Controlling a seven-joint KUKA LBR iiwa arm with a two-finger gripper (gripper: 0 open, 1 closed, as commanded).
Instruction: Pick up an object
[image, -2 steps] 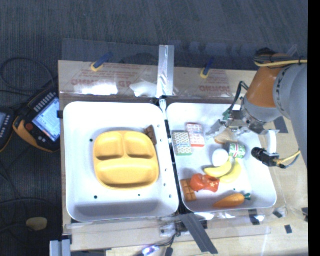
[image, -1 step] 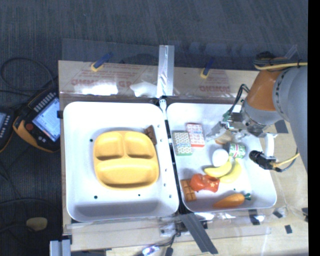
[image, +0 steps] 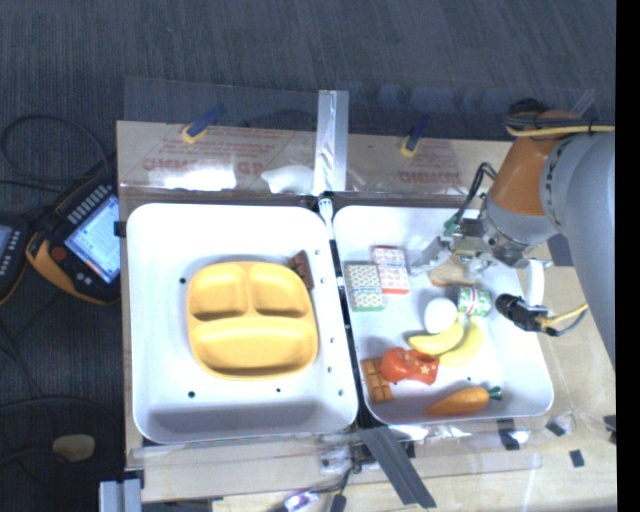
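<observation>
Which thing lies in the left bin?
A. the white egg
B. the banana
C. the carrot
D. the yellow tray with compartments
D: the yellow tray sits in the middle of the left bin, while the banana, carrot and egg all lie in the right bin.

Arm: smooth grey casing, broad and rounded. Orange band above the wrist, glossy, with a yellow-edged ring at its top. Wrist end is a cluster of dark and pale metal parts. 1 thin black cable loops beside the band; 1 black connector with yellowish lead below.
</observation>
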